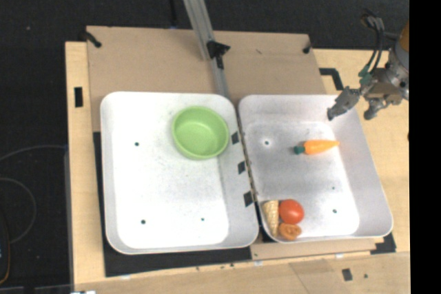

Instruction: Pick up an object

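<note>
The tool is seen at the upper right rim of the right bin, its two fingers spread apart with nothing between them. A carrot lies near it in that bin; a tomato sits in the lower corner beside what is probably a cone. A green bowl rests in the left bin. If the carrot is targeted, it could be nudged aside and rolled, since it is slim and rounded.
</note>
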`<state>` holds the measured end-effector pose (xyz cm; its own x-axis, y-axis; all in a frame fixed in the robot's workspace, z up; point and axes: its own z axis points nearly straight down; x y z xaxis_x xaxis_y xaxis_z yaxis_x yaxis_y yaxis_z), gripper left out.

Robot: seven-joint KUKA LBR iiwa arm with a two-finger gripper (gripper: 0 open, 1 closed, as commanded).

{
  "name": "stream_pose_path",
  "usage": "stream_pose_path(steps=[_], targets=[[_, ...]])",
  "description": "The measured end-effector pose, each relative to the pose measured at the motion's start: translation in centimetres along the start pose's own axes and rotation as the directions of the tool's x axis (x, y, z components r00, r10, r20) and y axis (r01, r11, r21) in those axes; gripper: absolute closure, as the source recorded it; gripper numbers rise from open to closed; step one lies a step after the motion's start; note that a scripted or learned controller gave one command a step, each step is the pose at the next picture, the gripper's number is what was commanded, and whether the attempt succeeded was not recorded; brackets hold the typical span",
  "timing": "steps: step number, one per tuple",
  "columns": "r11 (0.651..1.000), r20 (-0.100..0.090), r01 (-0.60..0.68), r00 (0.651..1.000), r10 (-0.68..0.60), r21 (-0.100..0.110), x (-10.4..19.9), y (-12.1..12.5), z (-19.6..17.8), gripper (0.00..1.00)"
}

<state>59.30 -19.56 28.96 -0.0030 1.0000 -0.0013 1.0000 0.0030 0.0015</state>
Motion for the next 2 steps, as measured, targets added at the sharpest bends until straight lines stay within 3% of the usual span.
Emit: stream_pose_path(steps=[1, 2], targets=[[1.0, 0.0, 0.0, 1.0, 0.0, 0.0, 0.0, 0.0, 0.0, 0.0], [1.0, 0.0, -0.004, 1.0, 0.004, 0.006, -0.7, -0.8, 5.8, 0.0]])
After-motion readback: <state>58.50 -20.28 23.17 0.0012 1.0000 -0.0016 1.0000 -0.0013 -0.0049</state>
